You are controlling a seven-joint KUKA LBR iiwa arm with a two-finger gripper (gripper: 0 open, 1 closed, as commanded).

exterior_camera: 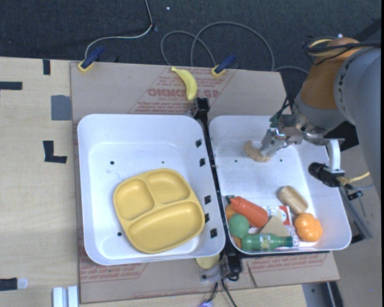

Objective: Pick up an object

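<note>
Seen from above, the gripper sits low in the right bin, touching a small tan bread-like piece; whether it pinches it, I cannot tell. The piece looks light and smooth; take it across its middle. Bare white floor surrounds it, toy foods well apart.

A yellow divided plate lies in the left bin, toward its near side. Behind the two bins, a yellow banana rests on the brown cardboard sheet that lies under them. Two clamps with blue handles and yellow tips, one at the left and one further right, sit at the cardboard's far edge. Thin cables loop over the dark carpet beyond. The wooden desk at the left carries black tape marks.
</note>
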